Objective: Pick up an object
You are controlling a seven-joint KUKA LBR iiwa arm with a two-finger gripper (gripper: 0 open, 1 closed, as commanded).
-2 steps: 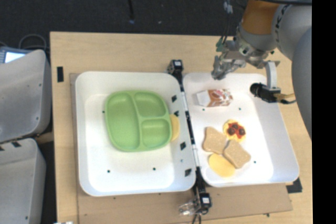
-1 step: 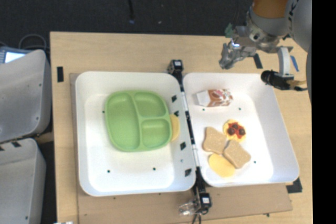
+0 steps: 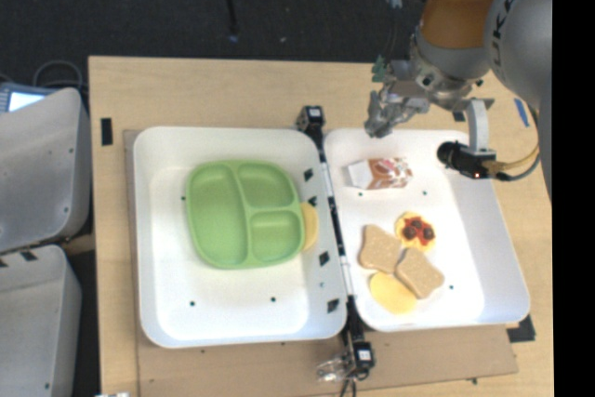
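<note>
- Approach stage: tool [image 3: 381,124] poised above far edge of right bin [image 3: 483,228], nothing between fingers.
- Finger gap too blurred to tell apart or together.
- Nearest target: wrapped snack [image 3: 379,172], just below tool; toast [image 3: 400,260] nearer front.
- Next: lower onto snack, then clamp.

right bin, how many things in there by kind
bread slices: 2
yellow round piece: 1
yellow piece with red topping: 1
white and red packet: 1
total: 5
</note>
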